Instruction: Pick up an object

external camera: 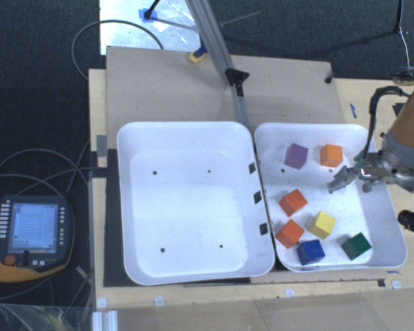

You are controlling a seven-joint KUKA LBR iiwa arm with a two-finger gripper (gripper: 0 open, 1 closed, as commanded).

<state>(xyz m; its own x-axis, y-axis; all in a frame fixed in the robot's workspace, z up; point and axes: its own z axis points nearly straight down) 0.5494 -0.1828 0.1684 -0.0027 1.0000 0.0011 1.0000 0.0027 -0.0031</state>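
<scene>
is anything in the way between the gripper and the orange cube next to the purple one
Nothing visible. The gripper sits just below-right of the orange cube, with bare floor of the right bin between them.

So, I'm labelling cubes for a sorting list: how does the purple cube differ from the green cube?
The purple cube is purple and lies at the far side of the right bin; the green cube is dark green and lies in its near right corner. The purple cube has an orange cube right of it; the green cube sits alone. Both look alike in size.
</scene>
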